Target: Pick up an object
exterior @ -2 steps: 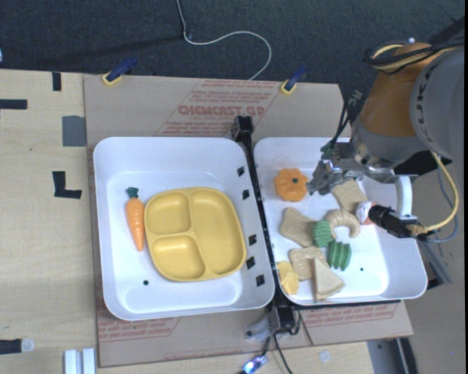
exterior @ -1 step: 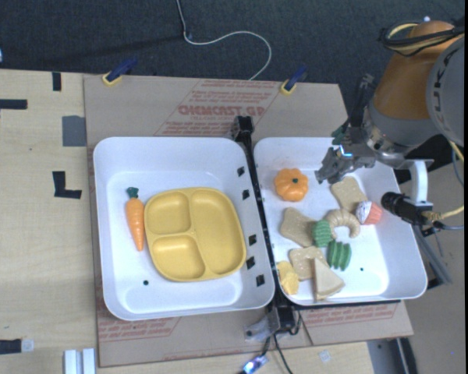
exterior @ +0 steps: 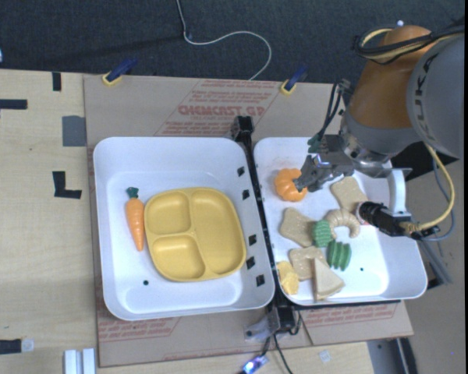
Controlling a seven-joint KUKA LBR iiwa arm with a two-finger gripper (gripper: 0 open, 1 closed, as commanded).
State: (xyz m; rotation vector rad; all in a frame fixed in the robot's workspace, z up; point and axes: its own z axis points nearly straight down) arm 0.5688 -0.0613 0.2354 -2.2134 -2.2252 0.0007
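Brown cardboard (exterior: 210,107) lies under both bins, and it carries red printed lettering that reads mirrored and upside down from this view; I cannot make out the words. On my grey arm housing at the right edge a few dark letters show, partly cut off, so I leave them unread.

My gripper (exterior: 310,174) hangs over the upper left part of the right bin (exterior: 409,283), its dark fingers angled down and to the left. The orange round fruit (exterior: 288,185) sits right at the fingertips, touching or nearly touching them on their left side. Whether my fingers are spread or closed I cannot tell from here, and I cannot see the fruit between them.

The right bin holds a cluster of toy food below and right of the fruit: a tan bread slice (exterior: 296,226), a green ridged vegetable (exterior: 323,233) beside it, a pale curled croissant-like piece (exterior: 345,222), a second green ridged piece (exterior: 339,254), a beige slice (exterior: 348,193) near the upper right of the pile, a tan wedge (exterior: 324,277) at the bottom, and a small yellow piece (exterior: 286,277) against the left wall.

The left bin (exterior: 113,158) holds a yellow divided plate (exterior: 195,232) with three compartments, lying near its middle. An orange carrot (exterior: 135,218) with a green top lies just left of the plate, upright in the view, top end away from me.
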